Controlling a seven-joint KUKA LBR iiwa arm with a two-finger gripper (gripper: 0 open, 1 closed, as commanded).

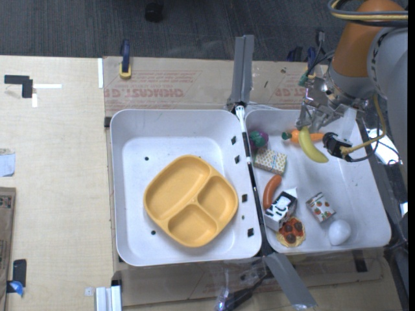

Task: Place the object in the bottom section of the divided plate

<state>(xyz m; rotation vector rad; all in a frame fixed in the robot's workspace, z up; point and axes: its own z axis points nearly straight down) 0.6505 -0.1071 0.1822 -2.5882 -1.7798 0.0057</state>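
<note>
A yellow divided plate [190, 201] lies in the left bin [130, 173]. It has one large section on the left and two smaller ones at the right and bottom, all bare. My gripper [312, 122] hangs over the back of the right bin [369, 193], directly above a yellow banana [312, 149] and a small orange carrot [299, 135]. Its tip is close to both of them. Whether it touches or holds either one I cannot make out.
The right bin also holds a purple and green toy [259, 138], a speckled box [270, 162], a red sausage [271, 190], a black and white carton [281, 206], a pizza slice [291, 230], a small can [320, 207] and a white ball [338, 232].
</note>
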